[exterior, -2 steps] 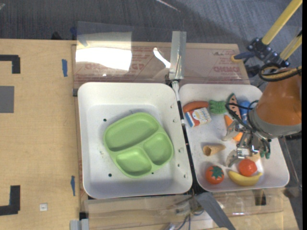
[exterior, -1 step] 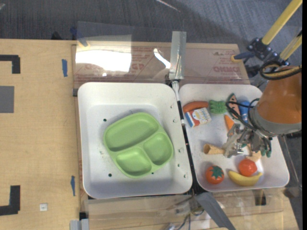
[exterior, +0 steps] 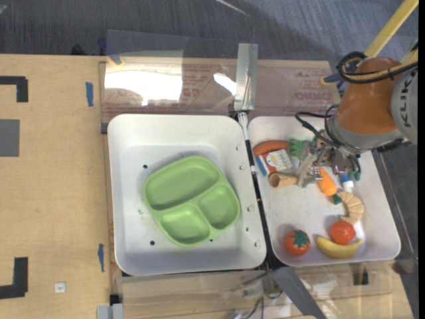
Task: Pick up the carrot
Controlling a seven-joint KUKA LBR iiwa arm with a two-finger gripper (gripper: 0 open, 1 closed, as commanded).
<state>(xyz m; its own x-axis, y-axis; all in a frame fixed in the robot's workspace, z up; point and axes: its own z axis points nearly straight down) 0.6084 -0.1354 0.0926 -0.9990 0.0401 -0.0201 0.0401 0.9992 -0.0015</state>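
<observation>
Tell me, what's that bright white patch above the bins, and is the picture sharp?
In the camera view, glare on the clear sheet behind the left bin; the green tray looks crisp, while small items under the gripper blur together.

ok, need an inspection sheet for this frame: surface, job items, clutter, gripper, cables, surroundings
Surface: two white bins, left bin and right bin, on a wooden bench.
Job's things: carrot in the right bin, just below the gripper.
Clutter: green divided plate in the left bin; tomato, banana, sausage, croissant in the right bin.
Grippers: gripper low over the right bin beside the carrot; finger state unclear.
Cables: black cable looped above the wrist.
Surroundings: clear panel behind the bins; blue tape on the bench.
</observation>
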